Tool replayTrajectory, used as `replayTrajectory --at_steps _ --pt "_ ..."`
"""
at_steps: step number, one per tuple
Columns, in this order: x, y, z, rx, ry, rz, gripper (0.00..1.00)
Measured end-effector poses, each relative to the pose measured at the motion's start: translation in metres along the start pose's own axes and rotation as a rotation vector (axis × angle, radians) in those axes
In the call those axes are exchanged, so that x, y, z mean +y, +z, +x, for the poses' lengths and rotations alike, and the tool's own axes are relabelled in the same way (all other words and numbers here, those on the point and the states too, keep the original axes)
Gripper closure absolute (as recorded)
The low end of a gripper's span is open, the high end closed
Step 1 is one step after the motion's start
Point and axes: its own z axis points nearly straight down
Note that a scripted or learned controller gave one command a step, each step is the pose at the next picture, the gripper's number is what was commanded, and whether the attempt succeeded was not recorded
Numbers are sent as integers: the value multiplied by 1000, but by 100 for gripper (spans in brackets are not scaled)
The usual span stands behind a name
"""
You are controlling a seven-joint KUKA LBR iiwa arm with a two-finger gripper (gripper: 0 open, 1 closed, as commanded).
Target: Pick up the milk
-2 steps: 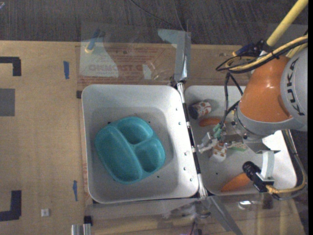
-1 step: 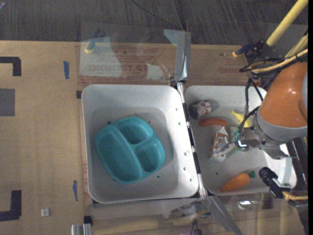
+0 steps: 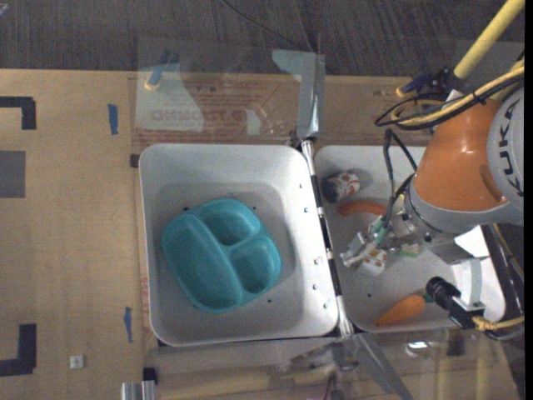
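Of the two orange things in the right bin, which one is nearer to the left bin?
The upper orange piece, beside the small can. The carrot-like one lies lower, near the bin's front edge.

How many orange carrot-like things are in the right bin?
2. One carrot lies near the front edge of the right bin. Another orange piece lies further back, beside the small can. The arm covers part of this bin, so more may be hidden.

Two white bins sit side by side on the desk (image 3: pixel 67 248): the left bin (image 3: pixel 158 307) and the right bin (image 3: pixel 358 302). One teal divided plate (image 3: pixel 221 252) lies in the left. The right bin has one small carton (image 3: pixel 375 261), one carrot (image 3: pixel 401 309), one red-orange piece (image 3: pixel 360 208) and one small can (image 3: pixel 341 185).
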Motion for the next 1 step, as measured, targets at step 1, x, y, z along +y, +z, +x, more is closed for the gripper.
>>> replayTrajectory --at_steps 1 --pt "-19 96 -63 -5 -56 -8 0"
